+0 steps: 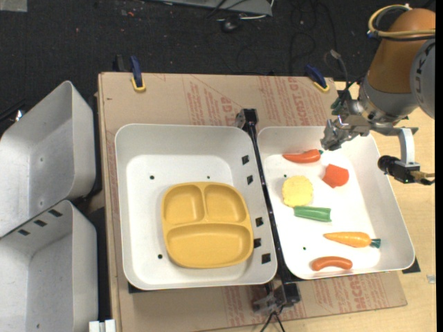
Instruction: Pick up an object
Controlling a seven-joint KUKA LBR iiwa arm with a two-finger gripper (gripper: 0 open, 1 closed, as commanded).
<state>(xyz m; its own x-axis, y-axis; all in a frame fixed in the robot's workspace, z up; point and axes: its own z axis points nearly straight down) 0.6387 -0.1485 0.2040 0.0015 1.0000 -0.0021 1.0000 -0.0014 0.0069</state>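
Note:
The right bin (387, 206) holds several toy foods: a red chili pepper (302, 157) at the back, a red-orange wedge (336, 176), a yellow round piece (297, 191), a green pepper (312, 214), an orange carrot (349, 239) and a red sausage (331, 263). My gripper (333, 138) hangs over the back of the right bin, just right of and above the chili pepper's tip. I see nothing between its fingers.
The left bin (138, 185) holds a yellow divided tray (206, 225). A black divider (259, 185) runs between the bins. Two more white bins (41, 158) lean at the far left. Blue clamps (137, 75) hold the board's back edge.

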